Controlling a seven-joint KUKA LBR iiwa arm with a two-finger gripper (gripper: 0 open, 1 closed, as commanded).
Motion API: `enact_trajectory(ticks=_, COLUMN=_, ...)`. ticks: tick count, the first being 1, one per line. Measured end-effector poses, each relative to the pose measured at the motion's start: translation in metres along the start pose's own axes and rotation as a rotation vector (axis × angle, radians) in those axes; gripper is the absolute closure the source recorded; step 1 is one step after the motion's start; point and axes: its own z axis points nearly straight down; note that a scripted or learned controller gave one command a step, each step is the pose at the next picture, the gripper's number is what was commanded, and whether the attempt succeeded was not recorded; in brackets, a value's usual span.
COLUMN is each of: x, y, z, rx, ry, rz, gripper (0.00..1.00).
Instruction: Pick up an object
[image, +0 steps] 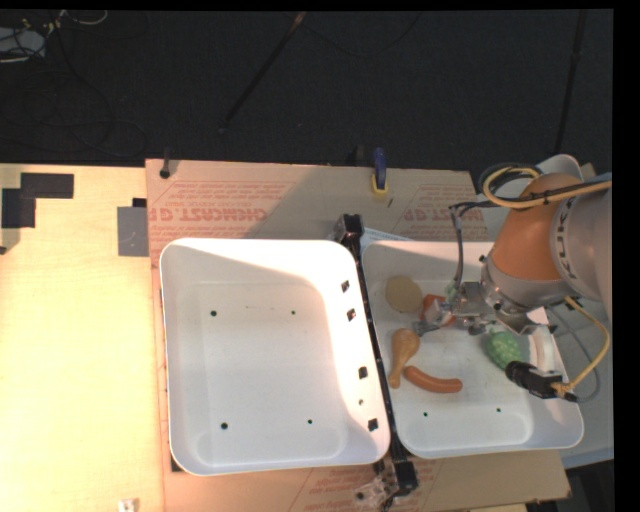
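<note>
White plastic is what you meet first: the near rims of two shallow bins sitting side by side on the counter. Your left bin shows bare floor with a few dark dots. Your right bin holds all the candidates.

Nearest you in that bin lies an orange-red sausage-shaped piece, flat on the floor and clear of its neighbours. Just behind it, toward the divider, a tan drumstick-shaped piece lies slanted. To the right, a green object sits partly under the arm's hardware, beside a black fitting with cabling. Farther back rests a round beige disc, and between it and the arm a small red bit sits close to the claw.

The claw is low over the middle of the right bin, near the small red bit and the drumstick's upper end. I cannot tell how it is set; wires and metal parts blur together there, and nothing can be seen gripped.

My reading: you are at the reach-and-close step, with no pick made yet. The next move calls for settling on one item, likely the red bit or the drumstick, centring over it, then closing and lifting straight up to check the hold.
</note>
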Motion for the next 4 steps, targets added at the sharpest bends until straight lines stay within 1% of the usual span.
enact_trajectory(ticks=1, x=0.027, y=0.035, z=-0.335, rx=-0.019, ry=-0.003, rz=-0.003, gripper=0.00)
enact_trajectory(ticks=2, x=0.028, y=0.034, z=-0.335, rx=0.001, ry=-0.001, rz=-0.007, gripper=1.00)
enact_trajectory(ticks=3, x=-0.036, y=-0.063, z=-0.170, rx=0.021, ry=0.005, rz=0.009, gripper=1.00)
enact_trajectory(ticks=4, x=0.034, y=-0.021, z=-0.290, rx=-0.014, ry=0.000, rz=-0.009, gripper=1.00)
